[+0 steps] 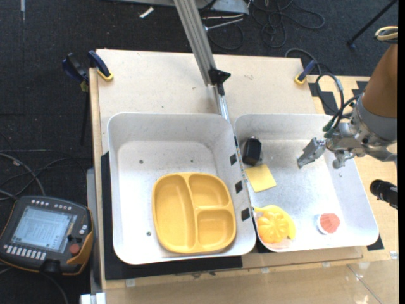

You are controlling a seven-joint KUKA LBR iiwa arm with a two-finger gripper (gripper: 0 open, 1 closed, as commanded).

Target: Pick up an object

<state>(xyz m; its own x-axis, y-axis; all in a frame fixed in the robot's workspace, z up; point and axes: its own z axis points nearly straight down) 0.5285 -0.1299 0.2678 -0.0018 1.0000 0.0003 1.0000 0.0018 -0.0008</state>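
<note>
A teach pendant [43, 232] with a lit screen lies on the dark floor left of the bench [158, 81]. Clamps grip the bench's far corners, one blue and yellow [95, 65], one yellow [302, 76]. A slanted aluminium bar [196, 33] rises behind, near what look like tangled cables [278, 11].

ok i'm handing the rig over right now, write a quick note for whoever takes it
Gripper: open, holding nothing, hovering over the upper right of the right bin.
Right bin: black object at its upper left, yellow flat piece just below it, yellow round object at the lower left, small red object near the lower right.
Left bin: yellow divided plate.
Done: nothing picked yet.
Left: descend on one object, grip and lift.
</note>
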